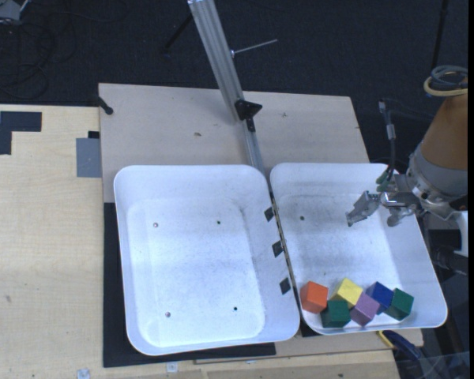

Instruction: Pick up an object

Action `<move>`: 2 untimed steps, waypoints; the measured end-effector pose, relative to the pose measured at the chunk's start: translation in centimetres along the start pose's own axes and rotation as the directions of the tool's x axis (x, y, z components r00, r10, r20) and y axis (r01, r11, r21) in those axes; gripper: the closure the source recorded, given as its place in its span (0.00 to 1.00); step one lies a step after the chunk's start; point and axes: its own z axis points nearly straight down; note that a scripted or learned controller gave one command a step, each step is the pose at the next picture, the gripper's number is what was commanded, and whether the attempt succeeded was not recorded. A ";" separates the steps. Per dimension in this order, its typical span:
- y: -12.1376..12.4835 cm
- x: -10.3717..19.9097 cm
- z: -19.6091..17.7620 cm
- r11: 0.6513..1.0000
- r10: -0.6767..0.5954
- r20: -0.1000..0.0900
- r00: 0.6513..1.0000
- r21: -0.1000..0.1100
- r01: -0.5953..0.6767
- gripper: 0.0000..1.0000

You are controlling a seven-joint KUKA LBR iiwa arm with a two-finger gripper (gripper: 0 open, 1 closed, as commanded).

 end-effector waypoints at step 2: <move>-6.7 -3.7 10.2 1.000 0.005 -0.001 1.000 0.011 -0.005 0.00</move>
